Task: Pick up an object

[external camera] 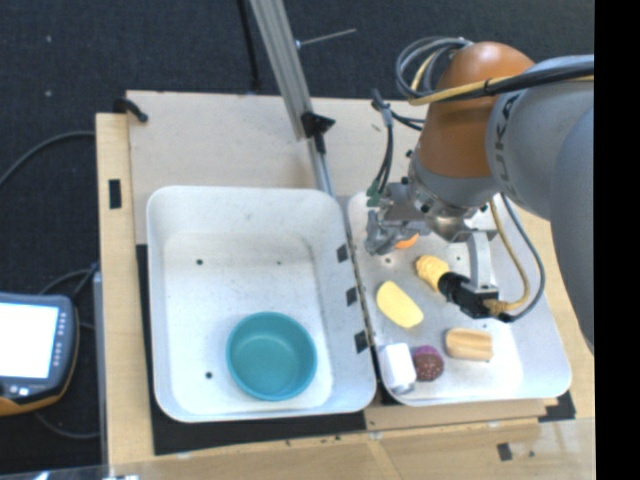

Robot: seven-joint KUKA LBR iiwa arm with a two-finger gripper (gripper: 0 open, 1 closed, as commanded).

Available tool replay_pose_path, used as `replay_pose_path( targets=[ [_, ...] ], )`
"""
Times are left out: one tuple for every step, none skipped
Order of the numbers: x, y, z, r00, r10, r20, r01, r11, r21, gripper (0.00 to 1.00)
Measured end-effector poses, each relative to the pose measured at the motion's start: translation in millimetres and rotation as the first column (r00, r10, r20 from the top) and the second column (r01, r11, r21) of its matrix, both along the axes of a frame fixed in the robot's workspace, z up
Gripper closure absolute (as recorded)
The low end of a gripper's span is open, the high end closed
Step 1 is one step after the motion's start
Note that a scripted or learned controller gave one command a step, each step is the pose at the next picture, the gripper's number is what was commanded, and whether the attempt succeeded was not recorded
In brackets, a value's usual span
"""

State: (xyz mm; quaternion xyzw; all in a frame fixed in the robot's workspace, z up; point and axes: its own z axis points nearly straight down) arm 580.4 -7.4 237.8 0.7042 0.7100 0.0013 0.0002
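My gripper [383, 232] is down in the far left corner of the right bin [540, 368], close to its left wall. A small orange piece [405, 239] shows just to its right, touching or very near it; I cannot see whether it is held. Nearer the front lie a yellow lemon-like lump [399, 305], a smaller yellow object [431, 269], a tan block [469, 344], a dark red ball [429, 364] and a white cylinder [398, 366].
The left bin [180, 218] holds a teal bowl [271, 355] near its front. A slanted metal pole [290, 78] rises behind the bins. The arm's grey and orange bulk overhangs the right bin's back.
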Motion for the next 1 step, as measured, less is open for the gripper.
replay_pose_path(
  targets=[
    [11.0, 48.7, 10.7, 1.0, 0.0, 0.0, 0.0, 1.0, 0.0, 1.0]
  ],
)
